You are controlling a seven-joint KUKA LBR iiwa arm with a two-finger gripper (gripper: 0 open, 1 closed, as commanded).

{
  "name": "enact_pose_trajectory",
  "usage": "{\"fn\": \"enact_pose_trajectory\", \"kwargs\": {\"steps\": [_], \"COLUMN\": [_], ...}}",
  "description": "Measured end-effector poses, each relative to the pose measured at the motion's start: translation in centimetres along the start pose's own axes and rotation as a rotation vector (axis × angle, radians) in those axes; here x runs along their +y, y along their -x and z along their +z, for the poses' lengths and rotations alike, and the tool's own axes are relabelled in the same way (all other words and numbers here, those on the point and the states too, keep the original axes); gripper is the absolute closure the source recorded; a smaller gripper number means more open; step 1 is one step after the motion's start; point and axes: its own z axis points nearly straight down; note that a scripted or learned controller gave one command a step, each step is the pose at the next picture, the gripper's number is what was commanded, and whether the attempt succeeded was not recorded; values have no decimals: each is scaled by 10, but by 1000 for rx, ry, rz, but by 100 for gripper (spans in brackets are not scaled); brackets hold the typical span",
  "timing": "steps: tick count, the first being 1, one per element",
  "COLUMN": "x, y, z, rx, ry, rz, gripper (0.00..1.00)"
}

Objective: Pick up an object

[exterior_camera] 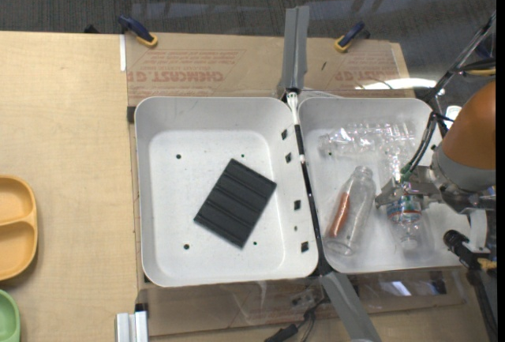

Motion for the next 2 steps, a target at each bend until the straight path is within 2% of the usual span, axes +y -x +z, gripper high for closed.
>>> {"fn": "enact_pose_trajectory", "kwargs": {"steps": [1,2], "x": [1,1], "y": [1,-78], "z": [-10,-104], "rx": [-1,-1], "ry": [1,1], "rz": [2,5], "gripper": [100,100]}}
